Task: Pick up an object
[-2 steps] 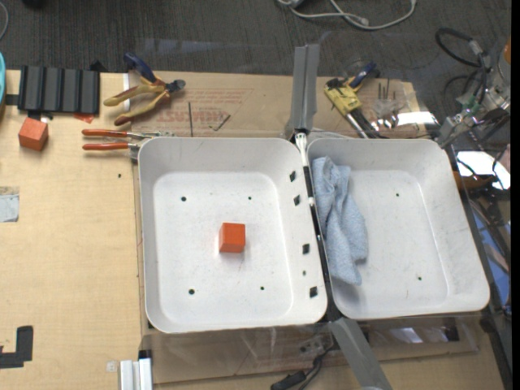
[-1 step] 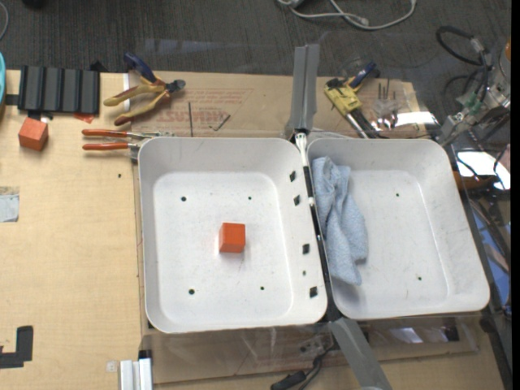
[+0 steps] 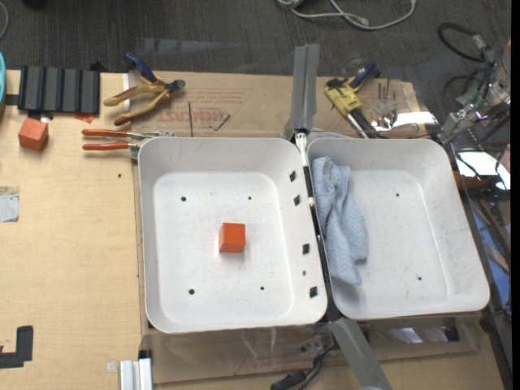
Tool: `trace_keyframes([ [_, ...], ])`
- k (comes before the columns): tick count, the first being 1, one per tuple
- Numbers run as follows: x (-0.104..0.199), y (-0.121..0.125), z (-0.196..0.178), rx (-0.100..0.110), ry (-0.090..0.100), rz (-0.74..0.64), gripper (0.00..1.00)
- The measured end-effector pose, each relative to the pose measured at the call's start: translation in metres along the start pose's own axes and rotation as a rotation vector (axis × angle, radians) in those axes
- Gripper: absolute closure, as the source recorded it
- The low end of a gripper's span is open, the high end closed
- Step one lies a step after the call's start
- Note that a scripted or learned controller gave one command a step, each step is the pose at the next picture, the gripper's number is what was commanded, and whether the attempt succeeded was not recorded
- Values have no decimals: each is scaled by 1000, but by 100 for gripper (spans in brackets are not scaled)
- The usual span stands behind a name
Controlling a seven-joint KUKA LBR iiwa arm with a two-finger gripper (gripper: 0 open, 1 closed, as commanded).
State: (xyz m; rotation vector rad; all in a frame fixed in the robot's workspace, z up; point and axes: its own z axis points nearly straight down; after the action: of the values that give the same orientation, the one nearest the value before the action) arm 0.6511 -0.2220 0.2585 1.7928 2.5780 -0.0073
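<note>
Item 1, orange block [image 3: 232, 238]: sitting flat near the centre of the left bin [image 3: 162, 299], well apart from every wall, so it is offering open approach from above on all sides. Likely pick target.

Item 2, grey-blue cloth [image 3: 341, 222]: lying crumpled along the left wall of the right bin [image 3: 455, 283], draping beside the divider; a second candidate, softer to grasp.

Item 3, second orange block [image 3: 33, 132]: resting on the table [image 3: 65, 258] at the frame's upper left, outside both bins.

Item 4, pliers [image 3: 142, 97]: lying above the left bin, beside red-handled pliers [image 3: 110, 140].

Item 5, claw: its state cannot be told from this view. The pick is not yet done, judging by both bin items lying untouched.
</note>
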Motion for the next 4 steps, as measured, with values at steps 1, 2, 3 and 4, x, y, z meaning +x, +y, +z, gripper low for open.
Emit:
trace_keyframes([
  [1,0,1,-6,2,-1,-1,100],
  [2,-1,2,-13,4,-2,-2,100],
  [3,-2,3,-19,5,-3,-4,100],
  [4,5,-18,-128,-1,2,145,100],
])
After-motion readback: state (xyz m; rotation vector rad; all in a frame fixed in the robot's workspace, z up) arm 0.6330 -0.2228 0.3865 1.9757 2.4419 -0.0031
